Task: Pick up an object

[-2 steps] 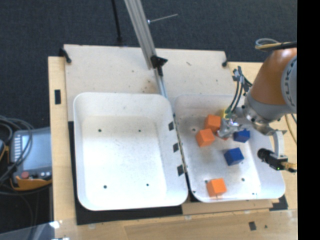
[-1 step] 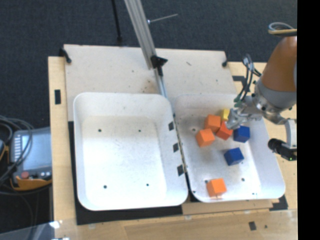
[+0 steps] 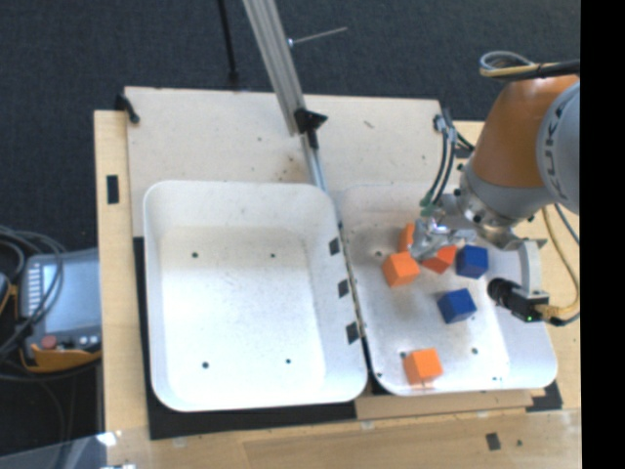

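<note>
My gripper reaches down into the right bin near its far middle, under the grey and orange wrist. A red-orange block lies right against the gripper's tip. Just left of it sits an orange block, and a sliver of another orange block shows behind the gripper. To the right of the tip lies a blue block, partly under the arm. A second blue block rests nearer the bin's middle. One more orange block sits by the bin's front rim.
The left bin stands beside the right one, their rims touching at the middle. A slanted metal rail rises from the bench's back. A black cable with a connector hangs off the wrist over the right bin's right side.
</note>
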Action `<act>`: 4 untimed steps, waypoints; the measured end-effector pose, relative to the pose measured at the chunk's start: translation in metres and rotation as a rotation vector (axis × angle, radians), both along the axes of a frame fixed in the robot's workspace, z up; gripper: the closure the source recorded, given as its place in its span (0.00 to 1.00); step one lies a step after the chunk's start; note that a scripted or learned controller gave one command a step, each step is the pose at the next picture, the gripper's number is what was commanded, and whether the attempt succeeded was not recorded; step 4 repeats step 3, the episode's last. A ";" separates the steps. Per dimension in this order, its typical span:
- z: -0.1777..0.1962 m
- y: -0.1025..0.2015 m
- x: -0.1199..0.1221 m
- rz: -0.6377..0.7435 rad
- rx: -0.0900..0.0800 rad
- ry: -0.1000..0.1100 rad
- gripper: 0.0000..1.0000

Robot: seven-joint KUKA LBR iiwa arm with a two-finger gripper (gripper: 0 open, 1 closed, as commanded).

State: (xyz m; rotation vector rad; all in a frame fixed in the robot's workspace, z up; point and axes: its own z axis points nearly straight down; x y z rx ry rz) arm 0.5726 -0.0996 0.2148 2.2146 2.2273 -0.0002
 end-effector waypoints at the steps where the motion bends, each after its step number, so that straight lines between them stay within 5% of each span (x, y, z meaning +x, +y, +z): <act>1: -0.004 0.049 -0.009 0.000 0.001 0.000 1.00; 3: 0.012 0.157 -0.027 0.003 0.003 0.001 1.00; 4: 0.012 0.157 -0.027 0.003 0.003 0.001 1.00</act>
